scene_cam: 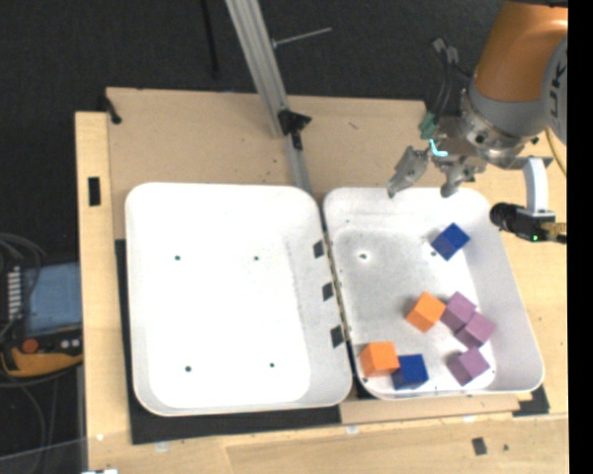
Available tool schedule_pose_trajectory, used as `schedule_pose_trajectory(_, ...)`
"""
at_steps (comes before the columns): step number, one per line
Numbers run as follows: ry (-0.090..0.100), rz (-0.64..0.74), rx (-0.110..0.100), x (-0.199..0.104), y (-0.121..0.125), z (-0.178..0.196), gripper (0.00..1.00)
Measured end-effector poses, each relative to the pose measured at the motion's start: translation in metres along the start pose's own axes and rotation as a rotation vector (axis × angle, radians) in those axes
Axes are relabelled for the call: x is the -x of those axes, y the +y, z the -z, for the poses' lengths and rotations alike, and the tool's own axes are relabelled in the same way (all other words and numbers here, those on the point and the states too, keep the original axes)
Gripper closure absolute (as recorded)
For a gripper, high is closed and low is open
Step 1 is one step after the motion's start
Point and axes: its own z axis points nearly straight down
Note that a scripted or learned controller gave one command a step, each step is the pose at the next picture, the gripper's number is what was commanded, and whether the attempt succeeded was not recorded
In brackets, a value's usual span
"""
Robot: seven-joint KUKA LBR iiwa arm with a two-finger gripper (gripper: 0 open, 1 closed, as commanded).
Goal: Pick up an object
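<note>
My gripper (pixel 427 178) hangs open over the far edge of the right bin (pixel 376 220), with nothing between its fingers. Several small blocks lie in that bin. A blue block (pixel 451 241) sits closest, a short way in front of and to the right of the gripper. Further forward are an orange block (pixel 426 311), three purple blocks (pixel 460 310) (pixel 476 330) (pixel 468 365), a second orange block (pixel 380 357) and a second blue block (pixel 410 371) near the front rim.
The left bin (pixel 222 294) lies beside the right one, joined by dark clips at the shared edge. A slanted metal rail (pixel 267 77) runs from the top down to the bins' far junction. A cable bundle and a box (pixel 40 314) sit off the bench's left side.
</note>
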Motion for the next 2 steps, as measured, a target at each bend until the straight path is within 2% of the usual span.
schedule_pose_trajectory(1,-0.001,0.001,0.005,0.000,0.001,0.003,0.00)
schedule_pose_trajectory(2,-0.002,-0.002,0.000,-0.002,0.003,-0.040,0.00)
